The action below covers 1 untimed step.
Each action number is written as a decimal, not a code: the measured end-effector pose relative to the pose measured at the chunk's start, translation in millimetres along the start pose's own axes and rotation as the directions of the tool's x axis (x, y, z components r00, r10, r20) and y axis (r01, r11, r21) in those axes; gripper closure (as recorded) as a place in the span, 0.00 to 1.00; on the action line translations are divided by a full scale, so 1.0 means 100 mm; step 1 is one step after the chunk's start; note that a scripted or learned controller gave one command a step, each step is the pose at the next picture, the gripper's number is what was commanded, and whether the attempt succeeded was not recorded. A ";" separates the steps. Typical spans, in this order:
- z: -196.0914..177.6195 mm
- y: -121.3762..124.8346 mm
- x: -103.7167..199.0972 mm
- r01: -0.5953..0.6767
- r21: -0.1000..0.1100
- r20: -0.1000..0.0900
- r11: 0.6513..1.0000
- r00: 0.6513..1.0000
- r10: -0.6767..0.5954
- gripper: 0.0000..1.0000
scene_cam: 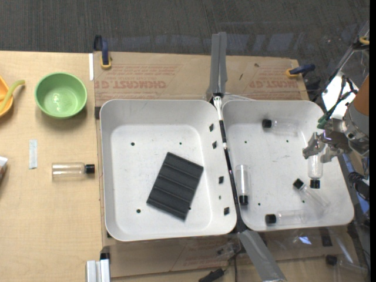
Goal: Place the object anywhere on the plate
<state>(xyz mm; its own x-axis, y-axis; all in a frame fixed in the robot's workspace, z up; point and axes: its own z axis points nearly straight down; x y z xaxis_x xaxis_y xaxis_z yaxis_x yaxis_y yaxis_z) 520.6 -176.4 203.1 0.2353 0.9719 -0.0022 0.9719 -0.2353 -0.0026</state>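
The plate (175, 185) is a black ridged rectangle lying tilted in the left bin (117, 157). At the right edge of the right bin (276, 151), my gripper (317, 153) is shut on a small clear bottle (315, 169). The bottle hangs between the fingers with its black cap pointing down, just above the bin floor. The plate lies far to the left of the gripper, across the divider between the bins.
Other clear black-capped bottles lie in the right bin: one by the divider (241, 184), one along the front wall (285, 218), one under the gripper (306, 191), one at the back (268, 123). On the bench to the left are a green bowl (61, 95) and another bottle (71, 169).
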 end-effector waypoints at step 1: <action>0.53 1.15 1.12 0.033 0.000 0.001 0.999 0.999 -0.033 1.00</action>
<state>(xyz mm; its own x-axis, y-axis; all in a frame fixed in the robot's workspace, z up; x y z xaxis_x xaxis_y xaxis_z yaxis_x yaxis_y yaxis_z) 658.3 -94.7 149.5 0.2029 0.9792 -0.0026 0.9792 -0.2029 -0.0022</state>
